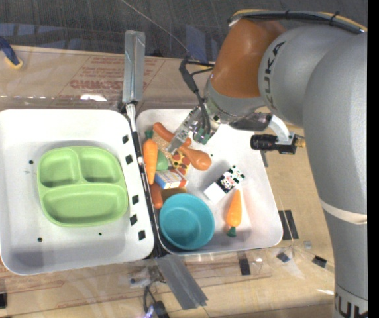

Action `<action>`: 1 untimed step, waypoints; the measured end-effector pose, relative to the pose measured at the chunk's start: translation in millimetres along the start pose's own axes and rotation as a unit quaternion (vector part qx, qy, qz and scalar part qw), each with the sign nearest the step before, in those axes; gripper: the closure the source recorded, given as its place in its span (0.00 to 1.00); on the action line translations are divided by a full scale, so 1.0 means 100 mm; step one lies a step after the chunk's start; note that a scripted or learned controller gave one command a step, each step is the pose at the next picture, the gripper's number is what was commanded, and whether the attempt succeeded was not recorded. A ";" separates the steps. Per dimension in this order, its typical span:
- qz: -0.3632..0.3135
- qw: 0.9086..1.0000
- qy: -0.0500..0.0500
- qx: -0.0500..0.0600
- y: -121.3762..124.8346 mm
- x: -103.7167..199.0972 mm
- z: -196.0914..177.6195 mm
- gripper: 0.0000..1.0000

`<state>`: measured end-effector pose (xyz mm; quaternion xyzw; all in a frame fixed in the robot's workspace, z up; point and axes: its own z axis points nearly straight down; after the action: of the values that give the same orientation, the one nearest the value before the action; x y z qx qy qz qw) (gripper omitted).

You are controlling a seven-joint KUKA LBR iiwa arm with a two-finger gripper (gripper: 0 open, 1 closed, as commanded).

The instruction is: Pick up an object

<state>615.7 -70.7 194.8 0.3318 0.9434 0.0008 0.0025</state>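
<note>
The right bin holds a heap of toy food. My gripper reaches down from the right into the heap's upper left part. Its tip sits among a red sausage, an orange drumstick-like piece and a small colourful box. An orange carrot lies along the bin's left wall. A blue bowl stands at the front. A cow-patterned carton and a second carrot lie to the right.
The left bin holds a green divided plate. A grey metal bar stands behind the wall between the two bins. The arm's large grey body covers the right side of the bench.
</note>
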 end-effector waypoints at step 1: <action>0.006 1.000 0.004 0.003 -0.17 -0.13 0.43 1.00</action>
<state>615.7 -92.0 152.2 0.3372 0.9414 -0.0009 -0.0023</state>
